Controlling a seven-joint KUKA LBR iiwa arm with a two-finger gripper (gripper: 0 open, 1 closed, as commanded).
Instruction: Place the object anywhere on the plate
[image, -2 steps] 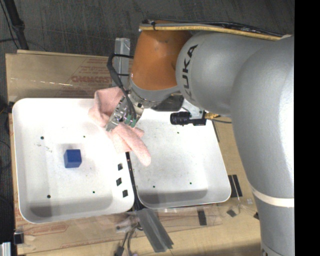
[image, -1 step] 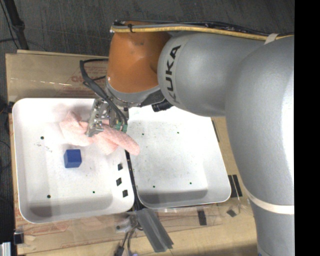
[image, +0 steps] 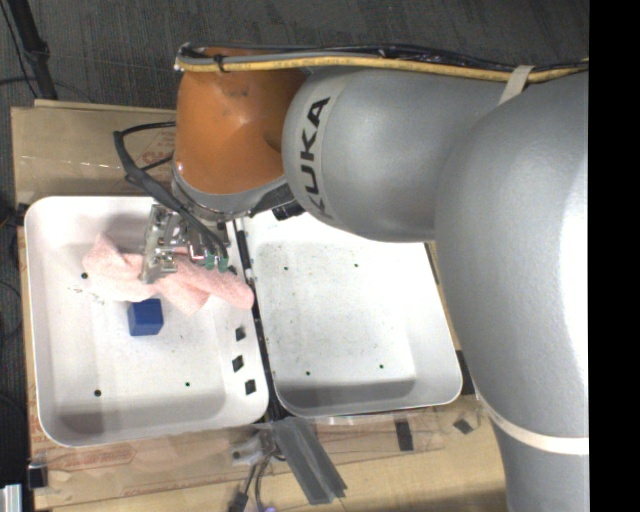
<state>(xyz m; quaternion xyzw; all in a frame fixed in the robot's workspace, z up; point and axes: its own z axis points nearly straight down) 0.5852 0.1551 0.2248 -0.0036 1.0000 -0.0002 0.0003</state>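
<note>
Hanging over the left bin (image: 40, 300), gripper (image: 163, 252) sits at approx the bin's 12 o'clock, just below the orange band (image: 220, 120) of the KUKA arm (image: 400, 130). Its tip is down on or right above the pink cloth (image: 205, 287); contact can't be confirmed from this angle. Gripper state: cannot tell, mechanism too cluttered and small to read. Nothing seen held.

Left bin contents:
- pink cloth, crumpled, spread across the upper half of the floor from approx 10 o'clock to 2 o'clock, its rt end reaching nearly to the wall shared with the right bin (image: 440, 385).
- blue cube (image: 145, 317), near bin ctr, at the cloth's 6 o'clock edge, touching or just beside it. It sits at 6 o'clock from the gripper, apart from it, flat on the white floor.
- a few small dark dots on the floor toward 6 o'clock.

Right bin: white floor w/ fine dark specks and a few small dark dots; its upper part is covered by the arm.

Black cables (image: 135, 165) loop off the wrist at 10 o'clock from the gripper, over the bench (image: 60, 130).
</note>
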